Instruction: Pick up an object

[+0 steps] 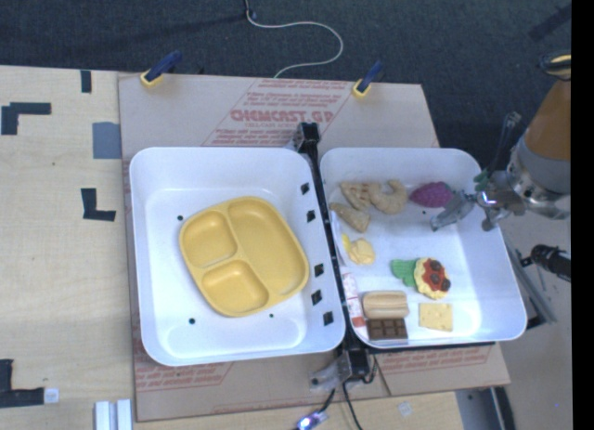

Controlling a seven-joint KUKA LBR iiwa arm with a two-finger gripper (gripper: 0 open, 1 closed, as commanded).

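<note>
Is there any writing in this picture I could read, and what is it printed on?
Red printed text, upside down from this camera, on the brown cardboard sheet under the two white bins: too blurred to read reliably.
Smaller red print along the cardboard's front edge: too small to read.
No other readable text.

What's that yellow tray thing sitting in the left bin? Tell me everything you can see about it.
The yellow three-compartment plate looks like smooth moulded plastic, rounded at the corners, with raised ridges dividing it into three shallow wells. It lies flat, right side up, turned at a slant on the floor of the left white bin, roughly central and apart from the walls. Its wells hold nothing. Only the bin floor touches it.
</note>
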